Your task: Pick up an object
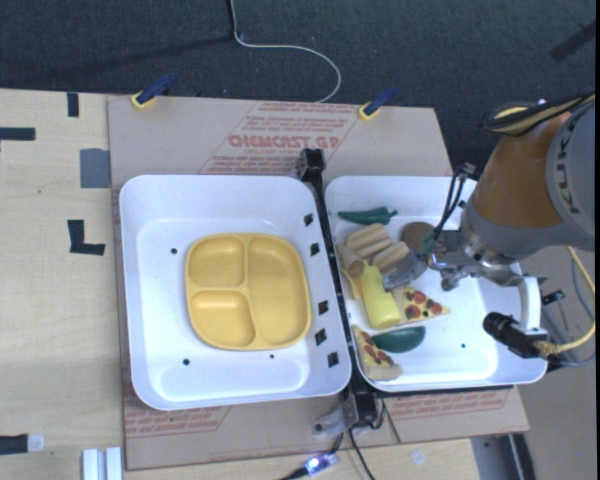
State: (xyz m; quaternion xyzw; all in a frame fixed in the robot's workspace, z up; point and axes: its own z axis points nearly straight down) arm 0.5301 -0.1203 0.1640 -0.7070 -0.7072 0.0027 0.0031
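Near edge, right bin: a pizza-slice toy lies at the near left corner, against the divider; a dark green leaf-shaped piece sits just beside it, touching its far side.
Right bin, middle: yellow bottle-shaped toy lies lengthwise, near the divider; a second pizza slice rests just right of it, touching.
Gripper: low over the right bin, above the toy cluster, tips next to the yellow bottle and the bread-like pieces; I cannot tell whether the claw is apart or together, and no object is seen between its tips.
Arm: grey with orange band, enters from the right, covers the right side of the right bin.
Right bin, farther: two tan bread-like pieces side by side; a brown round piece just right of them; a green chili pepper beyond, near the far wall.
Left bin: holds a yellow three-compartment plate, centred, flat.
Far: cardboard sheet under both bins, blue clips at its far corners; white cable on dark floor.
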